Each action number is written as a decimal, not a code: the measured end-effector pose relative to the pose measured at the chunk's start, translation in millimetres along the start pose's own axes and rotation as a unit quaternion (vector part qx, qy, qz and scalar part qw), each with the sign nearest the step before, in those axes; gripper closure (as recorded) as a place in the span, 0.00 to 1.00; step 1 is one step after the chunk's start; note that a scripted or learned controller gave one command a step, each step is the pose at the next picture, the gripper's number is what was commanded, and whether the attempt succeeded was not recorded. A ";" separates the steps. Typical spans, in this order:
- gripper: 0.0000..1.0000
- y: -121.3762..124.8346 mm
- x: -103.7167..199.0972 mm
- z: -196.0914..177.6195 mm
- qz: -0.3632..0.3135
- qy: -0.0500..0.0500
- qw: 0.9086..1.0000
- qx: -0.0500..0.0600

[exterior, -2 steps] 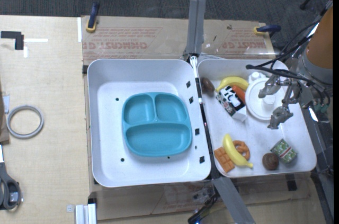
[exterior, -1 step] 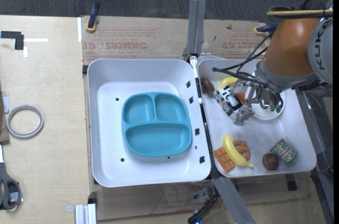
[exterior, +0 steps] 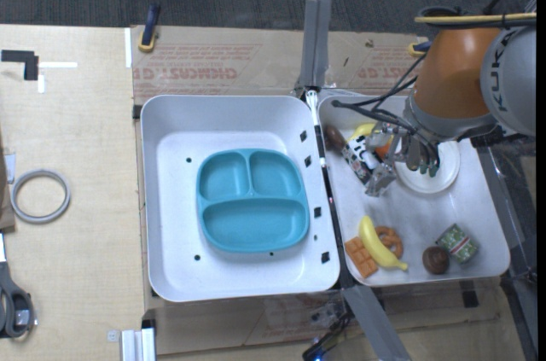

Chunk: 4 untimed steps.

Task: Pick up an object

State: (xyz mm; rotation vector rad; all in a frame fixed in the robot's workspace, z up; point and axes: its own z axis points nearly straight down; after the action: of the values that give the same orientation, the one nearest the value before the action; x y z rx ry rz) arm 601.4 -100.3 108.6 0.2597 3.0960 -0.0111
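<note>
Looking down on the right bin (exterior: 478,253), I see my gripper (exterior: 382,180) low over its upper left part, but I cannot tell its state. Banana (exterior: 381,246), waffle (exterior: 362,257), brown ball (exterior: 436,259) and green can (exterior: 459,241) lie near the front wall; the blue plate (exterior: 252,200) sits in the left bin (exterior: 162,206).

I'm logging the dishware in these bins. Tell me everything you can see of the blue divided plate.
The blue divided plate is a rounded-square tray in light teal, with a smooth, matte look like plastic. Raised ridges split it into three compartments: two smaller ones on the far side and one wide one on the near side. It lies flat and upright near the middle of the left bin, resting on the white floor. Nothing sits in it and nothing else touches it.
</note>
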 end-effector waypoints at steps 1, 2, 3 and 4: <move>0.00 -4.5 -24.6 12.7 0.332 0.011 0.943 0.002; 0.00 -1.8 19.4 16.1 0.443 0.017 0.896 0.006; 0.00 -0.9 45.2 14.4 0.519 0.021 0.855 0.002; 0.00 2.4 22.0 14.6 0.542 0.019 0.840 0.002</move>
State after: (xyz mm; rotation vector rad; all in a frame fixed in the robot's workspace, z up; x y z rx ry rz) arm 580.6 -94.4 93.2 1.9192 2.4926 0.0187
